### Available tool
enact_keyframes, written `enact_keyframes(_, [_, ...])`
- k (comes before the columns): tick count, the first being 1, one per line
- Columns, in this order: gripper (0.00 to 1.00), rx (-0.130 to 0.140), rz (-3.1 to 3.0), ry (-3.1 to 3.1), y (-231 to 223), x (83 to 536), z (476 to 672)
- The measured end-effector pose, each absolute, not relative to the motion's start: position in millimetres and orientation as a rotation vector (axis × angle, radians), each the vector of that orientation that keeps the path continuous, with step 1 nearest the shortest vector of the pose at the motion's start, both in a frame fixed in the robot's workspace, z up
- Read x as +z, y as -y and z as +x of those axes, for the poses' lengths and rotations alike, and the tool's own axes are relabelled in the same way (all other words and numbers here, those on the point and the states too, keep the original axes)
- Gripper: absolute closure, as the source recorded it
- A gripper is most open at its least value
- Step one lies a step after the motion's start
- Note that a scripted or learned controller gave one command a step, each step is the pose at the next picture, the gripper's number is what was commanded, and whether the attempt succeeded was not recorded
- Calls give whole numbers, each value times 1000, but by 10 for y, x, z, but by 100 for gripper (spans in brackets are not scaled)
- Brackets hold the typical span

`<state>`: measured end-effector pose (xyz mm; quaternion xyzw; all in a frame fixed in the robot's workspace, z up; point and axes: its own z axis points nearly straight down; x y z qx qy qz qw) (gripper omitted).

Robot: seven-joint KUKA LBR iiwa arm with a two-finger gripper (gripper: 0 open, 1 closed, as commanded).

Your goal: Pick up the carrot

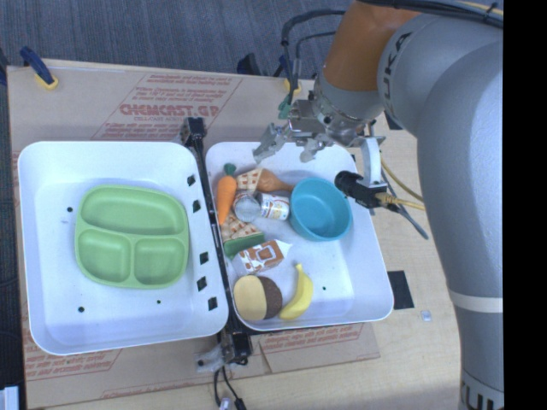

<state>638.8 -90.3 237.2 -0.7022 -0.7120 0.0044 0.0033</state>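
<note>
The orange carrot [225, 198], green-topped, lies along the right bin's [367, 267] left wall beside a waffle [237, 227]. The gripper [289, 146] hovers above, jaws spread, holding nothing. Cardboard covers the desk [162, 101]; grey carpet lies beyond.

You get bright, even light from above; the white bins [51, 220] read clean, close to overexposed on their floors; shadows are soft and short, the plainest a dim patch on the desk [427, 348] at the near right beside the arm [453, 143]; the picture is slightly soft throughout; the blue bowl [320, 212] shows mild sheen.
</note>
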Motion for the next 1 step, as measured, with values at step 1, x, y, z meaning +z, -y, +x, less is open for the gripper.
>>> enact_keyframes(1, [0, 22, -2200, 2229, 305, 1919, 6551])
